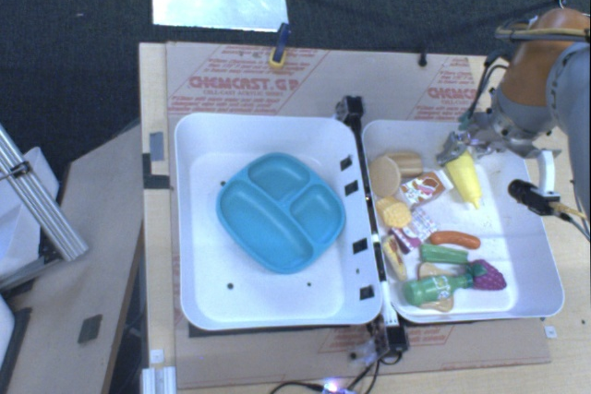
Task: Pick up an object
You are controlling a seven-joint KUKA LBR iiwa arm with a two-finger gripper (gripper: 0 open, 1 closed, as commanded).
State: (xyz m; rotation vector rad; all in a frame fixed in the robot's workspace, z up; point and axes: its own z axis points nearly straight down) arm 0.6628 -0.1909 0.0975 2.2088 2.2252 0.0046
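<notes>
The right bin [540, 277] holds several toy foods. A yellow corn-like piece [466, 181] lies tilted near its back right. My gripper [462, 148] is right at that piece's upper end, touching or nearly touching it. Whether the piece is gripped is unclear. Nearby lie a tan bun [385, 173], a red-and-white packet [423, 189], a yellow round waffle [395, 214], an orange sausage [454, 240], a green vegetable [445, 254], purple grapes [489, 275] and a green bottle [432, 290].
A blue divided plate [280, 212] lies in the left bin [199, 291]. A black divider with clips [365, 217] runs between the bins. A black-tipped part [531, 196] sticks over the right bin's right wall. The grey and orange arm [540, 74] hangs over the back right corner.
</notes>
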